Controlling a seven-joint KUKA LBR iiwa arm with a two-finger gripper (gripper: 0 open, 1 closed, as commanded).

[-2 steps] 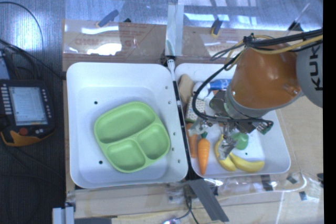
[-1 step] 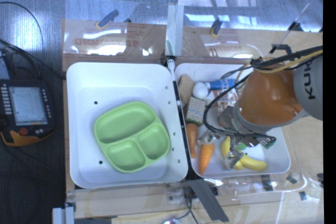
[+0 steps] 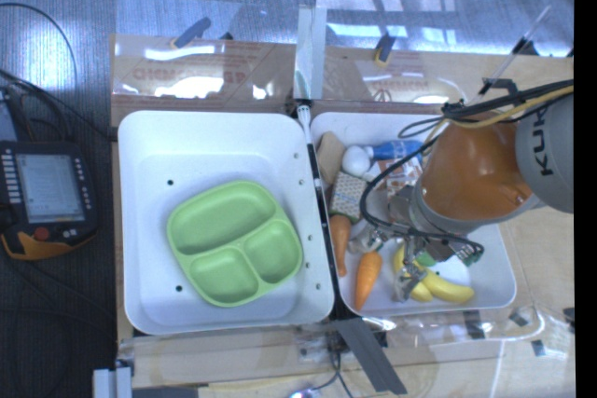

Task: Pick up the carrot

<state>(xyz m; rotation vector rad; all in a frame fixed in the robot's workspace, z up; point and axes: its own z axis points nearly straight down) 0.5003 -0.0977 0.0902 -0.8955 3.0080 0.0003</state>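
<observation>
Tapered orange carrot [image 3: 367, 279] lies beside the curved yellow banana [image 3: 438, 290]

Robotics lab, teach pendant [image 3: 45, 191], 2 white bins [image 3: 149, 228], cabled bench [image 3: 233, 70]

1. I see a green divided plate [image 3: 236, 241] lying in the left white bin [image 3: 149, 154], tilted, with three compartments.
2. In the right white bin [image 3: 499, 280] I see a yellow banana [image 3: 446, 291] near the front wall.
3. A white ball [image 3: 355, 160] sits toward that bin's back, a blue-capped bottle [image 3: 392, 149] just beside it.
4. A teach pendant [image 3: 45, 191] rests left of the desk [image 3: 224, 70].
</observation>
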